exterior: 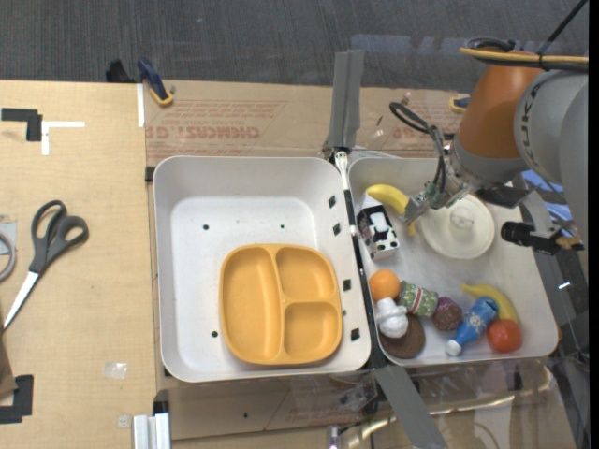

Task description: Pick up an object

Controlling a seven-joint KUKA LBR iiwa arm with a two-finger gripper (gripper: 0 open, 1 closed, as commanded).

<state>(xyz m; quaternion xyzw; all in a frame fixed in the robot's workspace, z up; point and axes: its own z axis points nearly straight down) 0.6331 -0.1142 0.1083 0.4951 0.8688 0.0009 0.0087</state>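
Observation:
The right bin (533, 279) holds several small objects. A yellow banana (387, 195) lies at its far left, with a black-and-white toy (378, 231) just in front of it. A white round dish (459, 229) sits in the middle. Along the front lie an orange ball (385, 283), a white figure (392, 318), a green-and-red can (420, 299), a brown ball (447, 315), a blue bottle (471, 326), a red ball (504, 336) and a second banana (493, 297). My gripper (423, 202) hangs low between the first banana and the white dish, right beside the banana's end.
The left bin (182, 251) carries a yellow divided plate (281, 303). Scissors (42, 246) lie on the bench at the far left. The arm's orange band (491, 110) and cables hang over the right bin's back edge. A grey divider strip (345, 101) rises between the bins.

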